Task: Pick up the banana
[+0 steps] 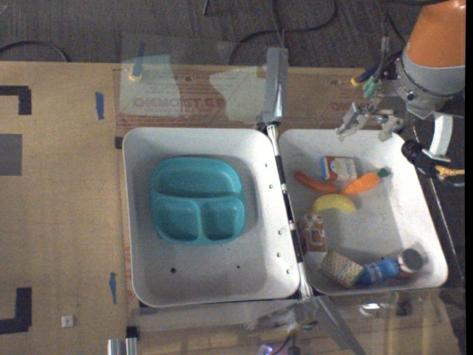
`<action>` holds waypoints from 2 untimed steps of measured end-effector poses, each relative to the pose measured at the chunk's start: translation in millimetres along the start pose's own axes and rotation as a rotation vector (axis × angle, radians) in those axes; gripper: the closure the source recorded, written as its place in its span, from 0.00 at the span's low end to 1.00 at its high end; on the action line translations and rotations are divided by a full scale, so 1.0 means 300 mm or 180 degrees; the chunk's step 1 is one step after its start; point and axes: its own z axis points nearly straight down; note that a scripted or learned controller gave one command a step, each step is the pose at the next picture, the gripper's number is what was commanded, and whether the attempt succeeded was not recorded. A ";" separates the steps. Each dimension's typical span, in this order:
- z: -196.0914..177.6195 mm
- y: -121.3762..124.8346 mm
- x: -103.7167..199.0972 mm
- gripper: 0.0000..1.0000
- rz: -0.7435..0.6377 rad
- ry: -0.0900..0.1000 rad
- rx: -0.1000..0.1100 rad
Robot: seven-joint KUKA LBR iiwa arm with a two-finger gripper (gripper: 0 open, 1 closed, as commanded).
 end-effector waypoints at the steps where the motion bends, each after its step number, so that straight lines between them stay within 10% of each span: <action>1: 0.572 -0.124 -0.050 0.00 -0.0617 -0.0001 -0.0002; 2: 0.622 -0.216 -0.147 0.00 -0.0749 -0.0005 -0.0033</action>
